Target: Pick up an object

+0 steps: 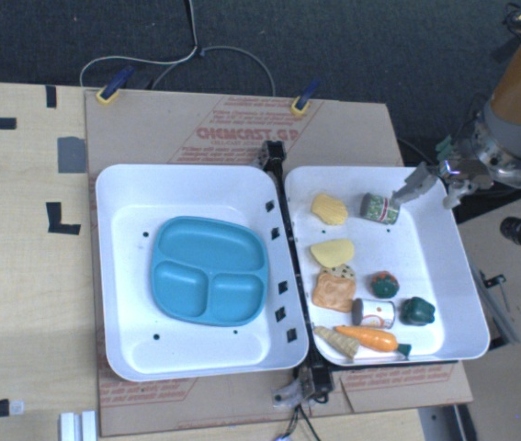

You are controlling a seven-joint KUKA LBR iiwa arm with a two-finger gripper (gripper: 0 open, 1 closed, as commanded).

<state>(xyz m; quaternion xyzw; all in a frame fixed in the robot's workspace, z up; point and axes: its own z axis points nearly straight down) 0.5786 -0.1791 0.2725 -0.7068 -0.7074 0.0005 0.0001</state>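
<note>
Whether my gripper (405, 194) was spread or pressed together I could not tell from above. Its tip hung over the far right part of the right bin (462, 278), just beside a small can (379, 209) lying on its side near the far edge. Nothing showed in my grasp.

I judged the can the likeliest pick, being nearest. The rest lay toward the near edge:
- two yellow pieces (330, 209) close to the wall shared with the left bin (113, 246)
- a brown biscuit (334, 291)
- a green ball (385, 285)
- a dark pepper (417, 311)
- a carrot (368, 338) along the near edge

The left bin held a blue plate (210, 270).

The risks, as I judged them:
- The can was round and on its side, so a touch from one side could roll it toward the middle before I closed.
- I came in at a slant, so I might pinch its rim and have it slip out.
- It lay close to the far wall, so a low approach could strike the bin.

Red print on the cardboard (352, 127) beneath the bins seemed to read "CHEMCAST GP". The can's label was too small to read.
</note>
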